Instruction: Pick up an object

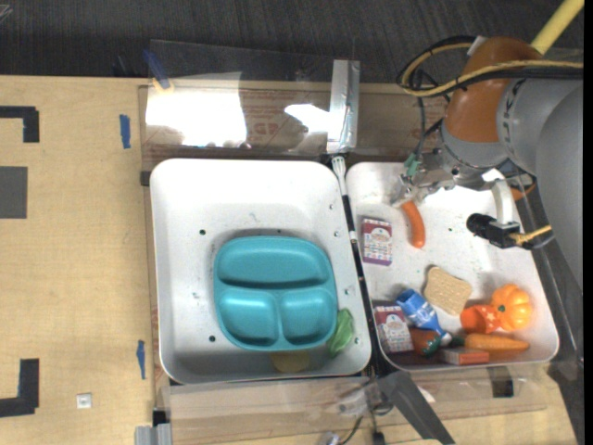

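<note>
Now the pincer [419, 176] hangs low at the right bin's [547, 341] far corner — just above an orange sausage-like piece [414, 224] — its opening too blurred to tell.

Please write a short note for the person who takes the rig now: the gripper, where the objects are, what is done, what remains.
Gripper: low at the back of the right bin, just above the orange sausage; nothing visibly held.
Right bin: sausage, small red-and-white packet, cracker, pumpkin, carrot, blue wrapper.
Left bin: teal divided tray, a green item at its corner.
Done: the arm is over the right bin.
Left: grasp and lift one object; the sausage looks nearest.
</note>
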`<state>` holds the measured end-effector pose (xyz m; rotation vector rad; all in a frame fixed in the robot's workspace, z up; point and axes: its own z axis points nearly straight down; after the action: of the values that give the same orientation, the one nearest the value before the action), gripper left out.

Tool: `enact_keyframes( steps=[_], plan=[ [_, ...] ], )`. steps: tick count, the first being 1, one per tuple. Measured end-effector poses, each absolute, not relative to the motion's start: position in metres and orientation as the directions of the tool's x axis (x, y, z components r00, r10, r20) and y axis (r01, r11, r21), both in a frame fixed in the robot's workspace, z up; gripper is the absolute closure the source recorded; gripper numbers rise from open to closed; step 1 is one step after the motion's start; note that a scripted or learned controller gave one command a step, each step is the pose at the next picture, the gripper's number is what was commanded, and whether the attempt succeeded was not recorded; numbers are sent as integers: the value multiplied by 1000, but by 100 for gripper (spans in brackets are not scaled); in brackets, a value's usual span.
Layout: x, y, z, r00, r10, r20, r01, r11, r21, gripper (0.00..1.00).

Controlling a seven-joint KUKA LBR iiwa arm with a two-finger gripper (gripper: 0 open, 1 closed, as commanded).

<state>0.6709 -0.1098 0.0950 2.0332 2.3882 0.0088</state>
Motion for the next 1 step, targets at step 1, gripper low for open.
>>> enact_keyframes(
  steps=[1],
  plan=[
    [668, -128, 86, -110, 994, 0, 994, 110, 3, 100]
  ],
)
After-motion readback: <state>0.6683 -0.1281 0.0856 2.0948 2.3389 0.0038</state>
